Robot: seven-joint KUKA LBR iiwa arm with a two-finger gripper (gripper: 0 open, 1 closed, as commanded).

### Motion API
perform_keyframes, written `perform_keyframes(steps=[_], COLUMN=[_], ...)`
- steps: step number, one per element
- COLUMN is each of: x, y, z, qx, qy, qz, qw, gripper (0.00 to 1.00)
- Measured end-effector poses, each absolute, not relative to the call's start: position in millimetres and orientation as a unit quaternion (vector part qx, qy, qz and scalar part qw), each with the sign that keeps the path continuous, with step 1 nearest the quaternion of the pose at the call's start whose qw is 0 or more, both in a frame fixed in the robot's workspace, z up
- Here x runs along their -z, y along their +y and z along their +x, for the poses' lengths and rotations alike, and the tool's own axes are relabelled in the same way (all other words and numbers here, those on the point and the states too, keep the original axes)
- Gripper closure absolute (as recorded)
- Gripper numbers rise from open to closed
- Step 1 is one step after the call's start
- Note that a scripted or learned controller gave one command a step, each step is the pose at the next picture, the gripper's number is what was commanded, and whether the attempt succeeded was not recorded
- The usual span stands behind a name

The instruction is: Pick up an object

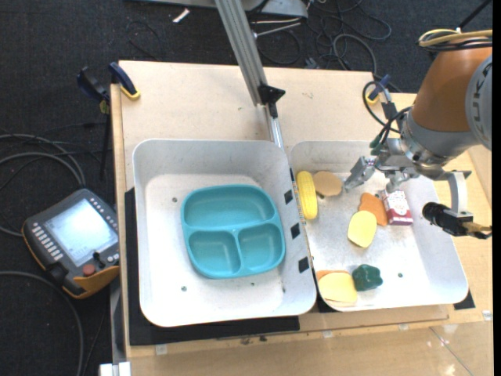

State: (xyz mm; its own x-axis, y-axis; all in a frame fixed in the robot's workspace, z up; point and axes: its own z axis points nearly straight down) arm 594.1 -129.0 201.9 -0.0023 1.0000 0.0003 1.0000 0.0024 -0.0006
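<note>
— Where's the two-finger gripper point(378, 175) now?

— Hanging over the right shallow white bin point(438, 276), up near its back edge. Its fingers look spread apart with nothing between them, one pointing toward the tan, rounded bread-like piece point(328, 184), the other toward the small red-and-white carton point(398, 207).

— So which thing is it going for?

— Hard to say. Everything it could take lies in that right bin: the yellow banana-shaped toy point(306, 193) against the divider, the orange wedge point(372, 207) touching the carton, a pale yellow oval slice point(362, 229) just below them, and at the front a dark green pepper-like lump point(365, 276) beside a yellow-and-orange flat piece point(337, 287).

— And the left white bin point(149, 210)?

— It has a teal plastic tray with three compartments point(232, 230) in it, well away from the gripper.

— What could spoil the try?

— I'd guess crowding. The orange wedge and the carton touch, so fingers coming down there could land on both and push one aside instead of closing round it. The flat slice sits low and might slip out. And the gripper is close to the back wall, so a finger could catch the rim.
</note>
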Motion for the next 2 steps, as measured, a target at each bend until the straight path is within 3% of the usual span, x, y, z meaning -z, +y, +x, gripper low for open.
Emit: perform_keyframes(steps=[1,2], x=[-201.9,-157.2], y=[-128.9,-131.9], z=[594.2,589.2], qx=[0.0001,-0.0016], qy=[-0.708,-0.707], qz=[-0.707,-0.707], qw=[0.000,0.002], gripper=[0.00,0.00])
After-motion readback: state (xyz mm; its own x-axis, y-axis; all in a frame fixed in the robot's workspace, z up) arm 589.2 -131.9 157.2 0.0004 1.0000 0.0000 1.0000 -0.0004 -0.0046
